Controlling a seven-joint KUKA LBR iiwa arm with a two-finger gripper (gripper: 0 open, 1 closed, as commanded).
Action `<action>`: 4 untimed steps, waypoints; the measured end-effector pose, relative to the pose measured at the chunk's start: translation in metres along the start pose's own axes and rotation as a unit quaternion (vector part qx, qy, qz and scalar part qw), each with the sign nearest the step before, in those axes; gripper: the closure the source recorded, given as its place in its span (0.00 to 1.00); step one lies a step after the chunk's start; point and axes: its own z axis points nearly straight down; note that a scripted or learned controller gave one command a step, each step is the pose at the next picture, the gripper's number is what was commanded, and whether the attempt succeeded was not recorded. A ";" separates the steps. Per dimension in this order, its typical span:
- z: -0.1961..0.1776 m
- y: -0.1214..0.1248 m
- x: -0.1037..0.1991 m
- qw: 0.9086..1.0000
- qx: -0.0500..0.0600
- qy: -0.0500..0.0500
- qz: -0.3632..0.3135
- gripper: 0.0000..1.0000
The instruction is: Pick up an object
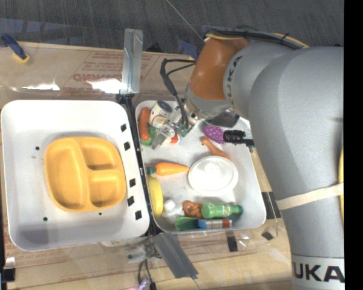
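The grey arm [290, 138] filled the right side, its orange band [213, 68] bent over the far end of the right bin [257, 189]. On the tabletop [60, 71] beside it, the left bin [24, 125] carried a yellow divided tray [85, 173]. The right bin held the clutter: a white round lid [213, 174] in the middle, a carrot [168, 169] just left of it, a banana [155, 196] along the left wall, and a green bottle [221, 210] near the front edge with small items touching it. A purple grape bunch [213, 132] lay under the wrist.

The hand [163, 128] hung low in the far left corner, beside a red-and-green vegetable [145, 125]; whether it was apart or together I could not tell, and nothing could be seen in it.

The carrot, lying free in the bin's middle, looked the easiest pick: probably light, stiff plastic, smooth and apt to roll, so best taken across its thick middle.
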 end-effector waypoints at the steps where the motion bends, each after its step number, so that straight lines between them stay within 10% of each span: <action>1: -0.006 -0.083 -0.041 0.999 0.003 0.004 0.050 0.00; 2: 0.007 -0.078 -0.014 1.000 0.003 0.007 -0.005 0.00; 4: 0.007 -0.005 -0.008 0.981 0.005 0.006 0.192 0.00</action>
